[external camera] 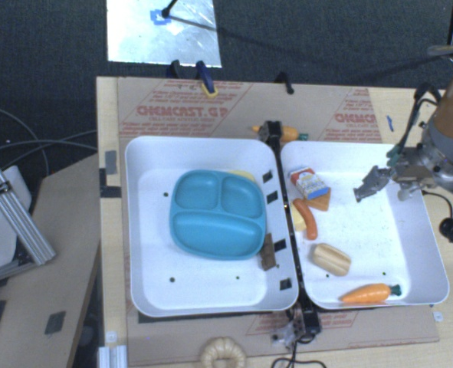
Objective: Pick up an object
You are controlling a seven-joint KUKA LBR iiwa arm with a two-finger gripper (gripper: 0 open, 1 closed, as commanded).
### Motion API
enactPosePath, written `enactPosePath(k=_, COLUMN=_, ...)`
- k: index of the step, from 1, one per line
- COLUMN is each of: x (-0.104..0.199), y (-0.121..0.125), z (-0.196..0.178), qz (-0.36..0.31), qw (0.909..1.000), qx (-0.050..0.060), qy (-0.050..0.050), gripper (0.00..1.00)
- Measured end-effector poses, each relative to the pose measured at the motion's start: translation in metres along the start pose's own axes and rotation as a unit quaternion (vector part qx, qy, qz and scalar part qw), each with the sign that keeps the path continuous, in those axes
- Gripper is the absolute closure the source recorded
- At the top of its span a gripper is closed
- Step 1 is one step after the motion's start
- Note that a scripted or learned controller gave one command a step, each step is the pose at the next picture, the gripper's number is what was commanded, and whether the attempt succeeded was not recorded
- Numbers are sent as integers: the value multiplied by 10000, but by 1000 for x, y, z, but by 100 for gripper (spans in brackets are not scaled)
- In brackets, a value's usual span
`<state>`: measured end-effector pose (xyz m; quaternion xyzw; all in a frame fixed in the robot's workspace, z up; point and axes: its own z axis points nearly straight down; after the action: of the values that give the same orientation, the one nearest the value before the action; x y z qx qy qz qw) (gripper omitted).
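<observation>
Dark carpet all round, cardboard-topped bench with two white bins side by side. Camera view, one pass.

Left bin: blue divided plate mid-bin, something pale yellow peeking from under its 1 o'clock edge, can't tell what. Small brown bit by the divider at the plate's 4 o'clock.

Right bin: red-and-white carton on an orange wedge at the bin's 10 o'clock; hotdog just below, near the divider; bread roll at 7 o'clock; carrot at 6 o'clock by the front wall. Right half of the floor is bare.

Gripper hangs over the bin at about 2 o'clock, above the floor, nothing between its fingers. Whether they're spread or closed I can't tell from this angle.

My read: approach stage, no target committed. From where I sit I'd go for the roll or the carrot, since both lie apart from their neighbours. The carton pile is cluttered and touching, likely a slip. For the carrot I'd turn the wrist so the fingers straddle it across its short axis, stay off the front wall, descend straight, close, then lift slowly.
</observation>
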<state>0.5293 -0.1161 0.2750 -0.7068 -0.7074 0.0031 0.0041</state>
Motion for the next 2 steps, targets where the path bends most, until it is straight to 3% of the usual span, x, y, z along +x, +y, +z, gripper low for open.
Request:
enactPosePath(k=1, x=0, y=2, z=-6, qz=-11, qw=10000, qx=-59, qy=-7, gripper=0)
enactPosePath(k=2, x=6, y=4, z=55, qz=-5, qw=10000, qx=-32, qy=-2, gripper=0)
